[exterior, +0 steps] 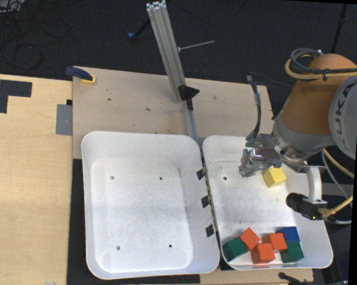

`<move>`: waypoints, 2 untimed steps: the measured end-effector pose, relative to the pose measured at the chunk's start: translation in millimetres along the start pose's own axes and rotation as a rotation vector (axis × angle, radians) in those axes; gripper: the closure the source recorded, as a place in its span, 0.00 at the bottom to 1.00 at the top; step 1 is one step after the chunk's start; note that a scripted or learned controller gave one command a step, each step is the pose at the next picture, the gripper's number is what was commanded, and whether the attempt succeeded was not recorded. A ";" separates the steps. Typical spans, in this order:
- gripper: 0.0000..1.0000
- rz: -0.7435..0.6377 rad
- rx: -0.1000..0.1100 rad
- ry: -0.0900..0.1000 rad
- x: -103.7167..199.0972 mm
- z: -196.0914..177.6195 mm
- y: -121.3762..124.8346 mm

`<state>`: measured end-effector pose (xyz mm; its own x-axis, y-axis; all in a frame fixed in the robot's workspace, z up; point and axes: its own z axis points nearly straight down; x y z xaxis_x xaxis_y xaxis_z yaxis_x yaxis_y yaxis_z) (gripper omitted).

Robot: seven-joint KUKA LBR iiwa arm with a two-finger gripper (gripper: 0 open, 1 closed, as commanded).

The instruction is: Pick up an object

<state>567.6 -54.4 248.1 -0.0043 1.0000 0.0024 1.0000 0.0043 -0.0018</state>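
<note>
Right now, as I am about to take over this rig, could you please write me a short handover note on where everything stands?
Claw: low over the right bin, near its far end; whether it is open or shut cannot be told.
Yellow block: lies just beside the claw, not seen in its grip.
Other blocks: three orange, two green and one blue, clustered at the right bin's near end.
Left bin: beside the right one.
Done: nothing seen lifted.
Left: grasp and raise one block.
</note>
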 end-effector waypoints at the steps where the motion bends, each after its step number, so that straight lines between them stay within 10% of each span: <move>1: 1.00 0.001 0.003 0.000 51.5 13.9 10.4; 2: 1.00 0.001 0.000 -0.001 97.0 6.3 25.3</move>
<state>592.6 42.7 242.0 -0.0034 1.0000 0.0019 1.0000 0.0034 -0.0017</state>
